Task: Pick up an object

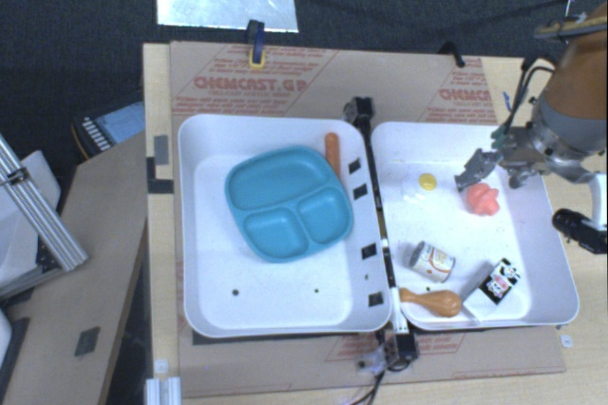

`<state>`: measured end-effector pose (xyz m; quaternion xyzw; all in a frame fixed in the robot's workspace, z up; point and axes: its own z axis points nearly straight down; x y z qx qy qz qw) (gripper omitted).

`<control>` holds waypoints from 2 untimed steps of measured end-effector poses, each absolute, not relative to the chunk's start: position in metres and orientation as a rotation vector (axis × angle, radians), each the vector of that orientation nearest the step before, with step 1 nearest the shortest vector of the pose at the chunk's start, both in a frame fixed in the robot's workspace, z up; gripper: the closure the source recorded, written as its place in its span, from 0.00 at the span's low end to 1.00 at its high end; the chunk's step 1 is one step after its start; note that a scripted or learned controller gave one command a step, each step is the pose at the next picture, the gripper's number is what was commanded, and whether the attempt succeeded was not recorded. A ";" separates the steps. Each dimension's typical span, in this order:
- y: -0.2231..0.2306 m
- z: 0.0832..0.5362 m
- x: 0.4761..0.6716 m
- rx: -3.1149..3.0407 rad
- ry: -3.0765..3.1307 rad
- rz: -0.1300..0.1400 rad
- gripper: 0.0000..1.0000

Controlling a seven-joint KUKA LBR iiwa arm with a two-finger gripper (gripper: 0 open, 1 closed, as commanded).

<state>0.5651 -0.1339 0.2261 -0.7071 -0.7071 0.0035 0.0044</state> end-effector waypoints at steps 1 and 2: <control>-0.134 0.233 0.568 -2.219 -2.225 -0.001 0.00; -0.139 0.185 0.576 -2.220 -2.222 0.001 0.00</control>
